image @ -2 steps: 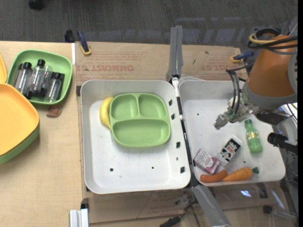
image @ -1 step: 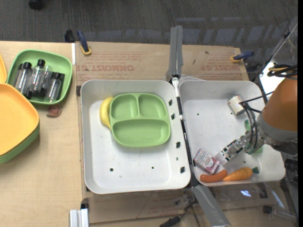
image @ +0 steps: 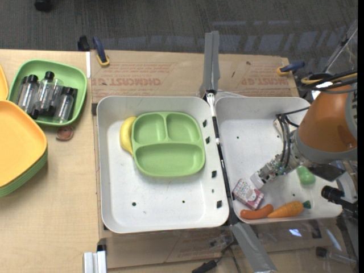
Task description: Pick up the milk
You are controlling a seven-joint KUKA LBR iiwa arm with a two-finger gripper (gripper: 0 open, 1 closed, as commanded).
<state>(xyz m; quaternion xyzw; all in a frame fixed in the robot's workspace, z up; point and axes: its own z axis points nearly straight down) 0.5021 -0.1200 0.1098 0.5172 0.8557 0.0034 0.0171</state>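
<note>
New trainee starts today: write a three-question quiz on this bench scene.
1. True or false: the small pink-and-white milk carton lies in the right white bin.
2. What sits on the yellow banana in the left white bin? A) green divided plastic tray B) orange plastic carrot C) red sausage
3. Which lies nearer the tool: the carton or the tray?

Key: 1 true; 2 A; 3 carton.

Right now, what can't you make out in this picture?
- Gripper: too small and blurred to tell open or shut.
- Milk: label too small to read.
- Green item: partly behind the arm, unidentifiable.
- Yellow item: mostly under the green tray.
- Orange plates: cut by left edge.
</note>
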